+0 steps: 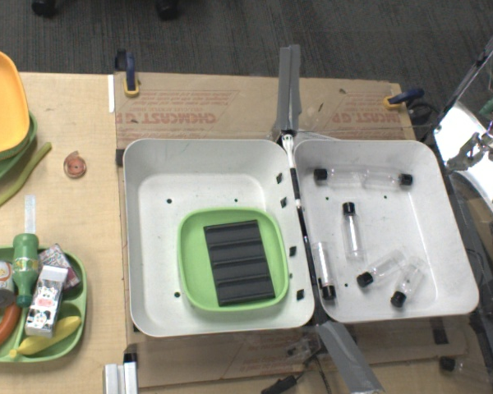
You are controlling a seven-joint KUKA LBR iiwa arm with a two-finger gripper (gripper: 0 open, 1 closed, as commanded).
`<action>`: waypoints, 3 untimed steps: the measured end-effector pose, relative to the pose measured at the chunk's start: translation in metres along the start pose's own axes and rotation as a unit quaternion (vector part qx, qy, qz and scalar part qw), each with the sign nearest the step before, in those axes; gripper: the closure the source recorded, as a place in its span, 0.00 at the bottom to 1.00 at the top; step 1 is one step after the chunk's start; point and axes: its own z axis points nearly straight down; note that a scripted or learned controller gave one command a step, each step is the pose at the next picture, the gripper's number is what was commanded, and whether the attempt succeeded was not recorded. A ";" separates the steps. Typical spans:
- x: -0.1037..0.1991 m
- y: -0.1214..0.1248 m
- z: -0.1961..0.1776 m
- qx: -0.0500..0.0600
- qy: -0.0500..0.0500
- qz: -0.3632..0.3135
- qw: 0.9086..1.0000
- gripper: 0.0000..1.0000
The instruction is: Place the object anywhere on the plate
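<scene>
Table (66,220) is wood-topped, cut off at the frame's left. Left bin (148,179) carries a green plate (193,245) with a dark ribbed slab (239,261) lying on it. Right bin (444,220), just right of the plate's bin, holds clear tubes with black caps (351,230), scattered apart; their bodies are hard to make out against the white. Left of the plate: a food tray (74,318), cut off at the frame's left. Hand: state cannot be told.
</scene>
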 end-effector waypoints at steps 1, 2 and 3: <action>-0.002 -0.003 -0.016 0.000 0.000 0.023 1.000 0.00; 0.003 0.006 -0.046 0.001 0.000 0.064 0.998 0.00; 0.001 0.004 -0.065 0.000 0.000 0.106 0.994 0.00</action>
